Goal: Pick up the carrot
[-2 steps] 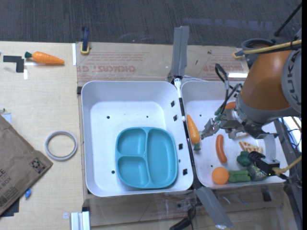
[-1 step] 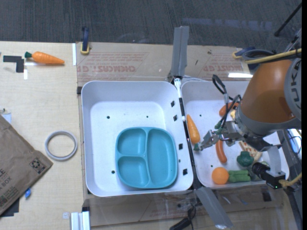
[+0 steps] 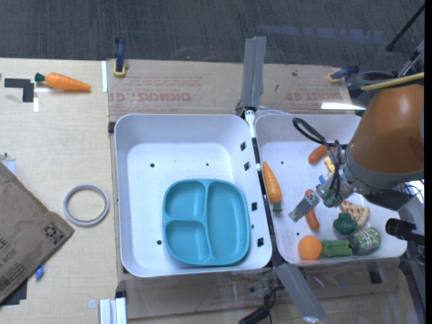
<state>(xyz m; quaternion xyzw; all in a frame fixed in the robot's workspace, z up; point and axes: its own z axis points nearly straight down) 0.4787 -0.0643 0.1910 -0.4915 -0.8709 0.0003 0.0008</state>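
I see the tapered orange carrot leaning on the right white bin's left wall, at nine o'clock from my gripper. Gripper width: cannot tell. Risk: grabbing the small red-orange sausage-shaped toy (it's closer) instead.

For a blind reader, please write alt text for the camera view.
A grey and orange robot arm reaches into the right white bin, its gripper above toy foods, near an orange plastic carrot by the divider. The left white bin holds a turquoise divided plate.
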